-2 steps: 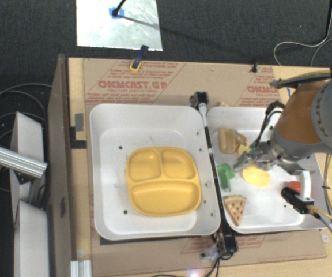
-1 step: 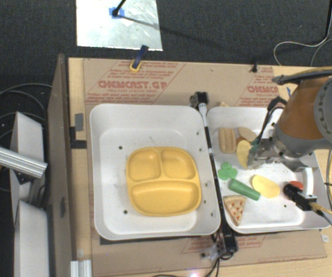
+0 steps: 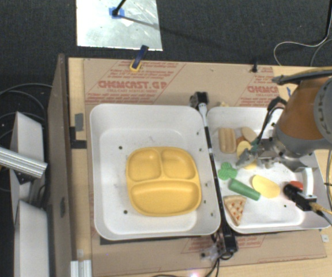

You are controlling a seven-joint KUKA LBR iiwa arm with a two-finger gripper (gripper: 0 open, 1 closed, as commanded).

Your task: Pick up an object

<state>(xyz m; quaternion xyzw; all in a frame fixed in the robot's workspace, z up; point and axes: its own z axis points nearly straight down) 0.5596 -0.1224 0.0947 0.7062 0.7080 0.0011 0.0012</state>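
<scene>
Nearest in the right white bin (image 3: pixel 270 215), a triangular pizza-slice toy (image 3: pixel 234 208) lies in the near-left corner. Just beyond it a green cylinder toy (image 3: pixel 245 189) lies at a slant, and a pale yellow oval piece (image 3: pixel 266 186) sits just to its right. A small green knobbly piece (image 3: pixel 226 171) lies a little farther back, close to this bin's left wall. In the left white bin (image 3: pixel 111 149), a yellow plastic plate with three compartments (image 3: pixel 163 180) lies flat near the middle.

The gripper (image 3: pixel 251 156) is down low over the middle of the right bin and points left. Its tip is just beside a small yellow piece (image 3: pixel 244 149), which lies in the left half of that bin, beyond the green knobbly piece. The picture does not show whether the two touch, or whether the claw is released or clenched.

Farther back, a tan bun-shaped toy (image 3: pixel 227 139) lies near the left wall with a pale rounded piece (image 3: pixel 248 133) to its right. The grey arm with its orange band (image 3: pixel 301 117) comes in from the right.

Both bins rest on a brown cardboard sheet with red lettering (image 3: pixel 154 79). A blue-and-yellow clip (image 3: pixel 138 59) sits at its far edge. Farthest of all, a silvery sheet (image 3: pixel 120 25) lies on the dark floor.
</scene>
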